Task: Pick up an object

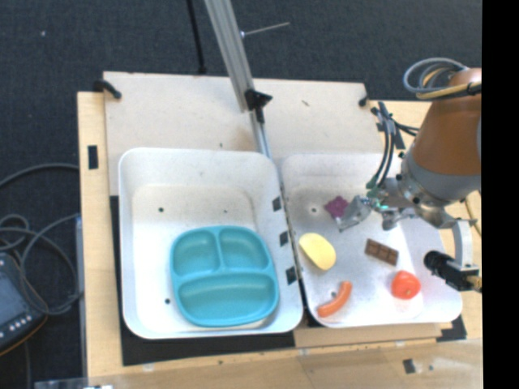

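Nothing is lifted yet, we judge: our gripper hangs in the right bin just beside the purple piece, its grasp impossible to tell, while yellow lemon, brown block, red ball and orange carrot lie nearer.

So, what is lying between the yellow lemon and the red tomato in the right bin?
In the camera view, a brown chocolate bar lies between the lemon and the tomato, on the right bin floor, touching neither.

purple object | small, shape unclear | right bin, upper middle
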